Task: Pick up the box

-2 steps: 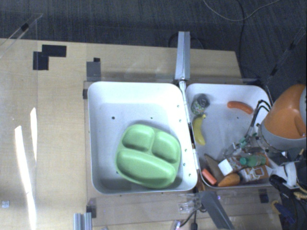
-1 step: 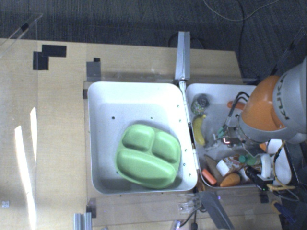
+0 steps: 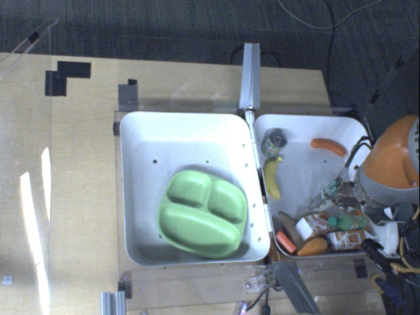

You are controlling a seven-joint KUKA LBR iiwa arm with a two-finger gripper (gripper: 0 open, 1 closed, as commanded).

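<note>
Camera view: in the right bin, the box lies low, white and brown, crowded by a carrot, bottle and banana. The gripper hangs just above it; I cannot tell its grip.

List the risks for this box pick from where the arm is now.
1. Clutter: the box lies in the right bin's near corner, packed among a carrot, a bottle and other items, so the pincer may catch a neighbour instead.
2. The arm covers part of that pile, so the grasp is hard to check.
3. The bin wall close by could block the approach.
</note>
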